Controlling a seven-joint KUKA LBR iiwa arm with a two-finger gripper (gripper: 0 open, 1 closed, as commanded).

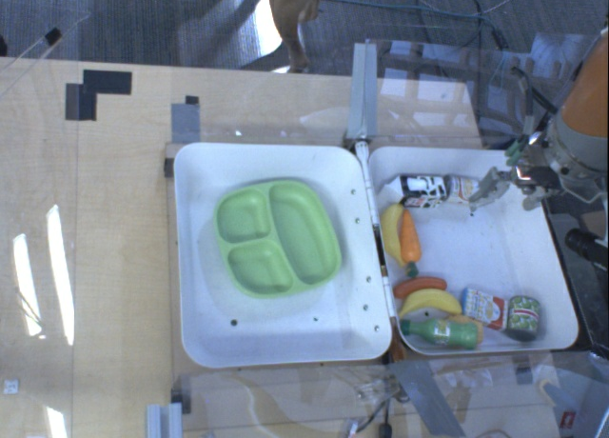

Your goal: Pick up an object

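My gripper [507, 192] hangs over the back right part of the right bin [561, 279], open, with nothing between its fingers. Just left of it a black-and-white bottle [425, 189] lies on its side by the bin's back wall. An orange carrot [409, 236] and a yellow piece [390, 227] lie side by side along the left wall. Near the front are a red sausage-shaped item [420, 286], a banana [430, 303], a green bottle [443, 333], a red-and-white carton [482, 308] and a green can [521, 317].
The left bin [195, 265] holds a green divided plate [278, 237]. A metal post [362, 93] rises behind the wall between the bins. Bare white floor lies in the middle of the right bin [485, 246]. The grey arm with its orange band [582, 108] comes in from the right.
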